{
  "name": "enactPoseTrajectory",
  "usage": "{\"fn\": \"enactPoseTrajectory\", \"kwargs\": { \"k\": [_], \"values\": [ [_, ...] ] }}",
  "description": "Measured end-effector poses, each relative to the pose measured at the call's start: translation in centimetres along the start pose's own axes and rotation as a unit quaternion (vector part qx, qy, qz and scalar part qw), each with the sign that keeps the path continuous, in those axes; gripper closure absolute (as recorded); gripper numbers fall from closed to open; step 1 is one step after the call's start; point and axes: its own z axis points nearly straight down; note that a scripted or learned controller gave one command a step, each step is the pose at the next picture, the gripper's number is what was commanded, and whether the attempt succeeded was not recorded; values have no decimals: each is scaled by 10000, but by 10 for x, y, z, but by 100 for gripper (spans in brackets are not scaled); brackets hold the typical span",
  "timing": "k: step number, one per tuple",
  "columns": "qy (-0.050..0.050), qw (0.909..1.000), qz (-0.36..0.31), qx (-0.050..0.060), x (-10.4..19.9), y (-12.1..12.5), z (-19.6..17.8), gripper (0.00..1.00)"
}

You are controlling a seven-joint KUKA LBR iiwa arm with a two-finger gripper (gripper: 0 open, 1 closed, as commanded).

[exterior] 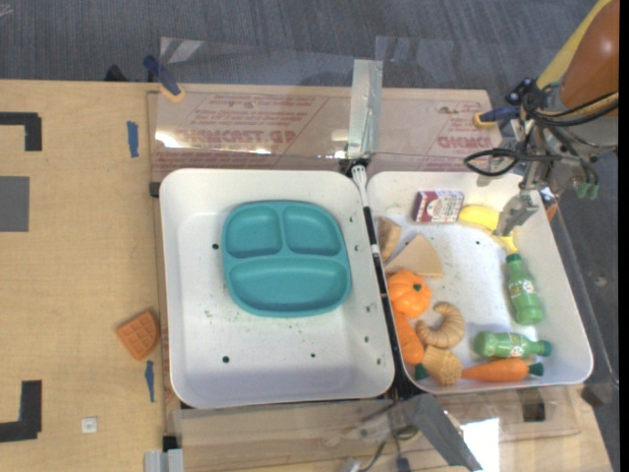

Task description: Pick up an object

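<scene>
Right-hand shallow white bin, nearest the camera: an orange plastic carrot lies along the front wall, with a green bottle lying on its side just behind it and a tan waffle-cone piece to their left. Farther in sit a brown toy croissant, an orange toy pumpkin and a tan wedge of toy bread; a second green bottle stands off toward the right wall. At the far end, a small maroon-and-white carton lies beside a yellow banana-like toy. The left-hand white bin carries a teal three-compartment plate; an orange waffle square rests on the bench outside the bins.

The gripper hangs over the right bin's far corner, just beside the yellow toy. The spread of the fingers cannot be told, and nothing is seen between them.

Step judged in hand: approach, before any grasp. The yellow toy appears the likeliest target; the next move calls for centring over it, descending and closing.
</scene>
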Motion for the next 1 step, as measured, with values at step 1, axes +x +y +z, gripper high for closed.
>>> {"fn": "enactPoseTrajectory", "kwargs": {
  "k": [1],
  "values": [
    [-21, 9995, 299, 5, 28, -38, 100, 0]
  ]
}}
